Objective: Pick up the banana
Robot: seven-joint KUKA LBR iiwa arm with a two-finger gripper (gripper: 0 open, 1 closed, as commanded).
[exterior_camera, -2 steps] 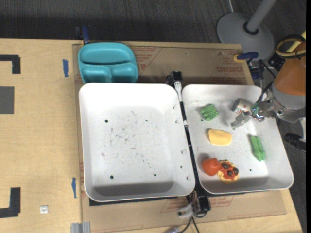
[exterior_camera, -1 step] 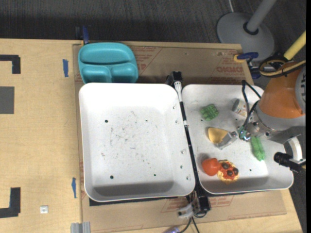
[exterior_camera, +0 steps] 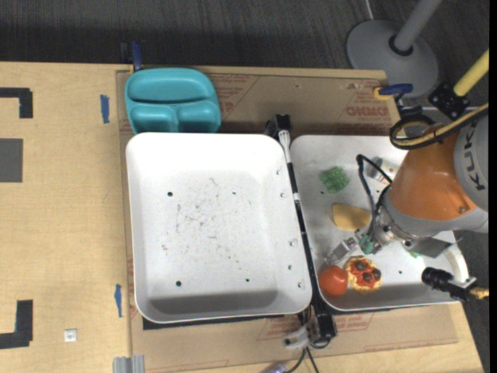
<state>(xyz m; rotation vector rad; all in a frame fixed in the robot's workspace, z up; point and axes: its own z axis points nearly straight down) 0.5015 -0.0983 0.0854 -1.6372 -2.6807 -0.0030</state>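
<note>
The banana (exterior_camera: pixel 349 215) is a yellow piece lying in the middle of the right bin (exterior_camera: pixel 342 152), with its right end hidden under the arm. My gripper (exterior_camera: pixel 355 247) hangs low just below it, between the banana and a pizza slice (exterior_camera: pixel 363 274). Nothing shows in the gripper. The orange band of the arm (exterior_camera: pixel 429 186) covers the right part of the bin.
A red tomato (exterior_camera: pixel 334 281) lies next to the pizza slice at the right bin's front edge. A green leafy toy (exterior_camera: pixel 335 179) sits near the back. The left bin (exterior_camera: pixel 210 224) is bare white. A teal divided tray (exterior_camera: pixel 172 99) stands behind it.
</note>
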